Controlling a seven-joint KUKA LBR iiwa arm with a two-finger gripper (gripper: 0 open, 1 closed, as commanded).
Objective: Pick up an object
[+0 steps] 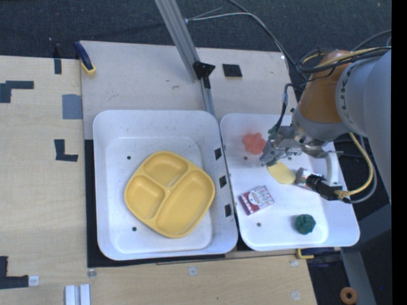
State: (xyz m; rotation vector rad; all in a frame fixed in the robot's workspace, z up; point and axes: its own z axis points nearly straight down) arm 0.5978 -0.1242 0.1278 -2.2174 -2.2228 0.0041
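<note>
Gripper [275, 155] is sitting low in the right bin [337, 237], hanging over the gap between the red object [254, 143] at its 10 o'clock and the yellow object [280, 173] at its 5 o'clock. You're not seeing anything clamped. Farther along the bin, the red-and-white packet [256, 199] is lying at 7 o'clock, the green object [304, 223] at 5. Left bin [105, 170] is carrying the yellow divided plate [169, 194].

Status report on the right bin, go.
Gripper low in the right bin, between red piece and yellow piece; nothing seen held. Red-white packet and green lump lie apart, unobstructed.
</note>
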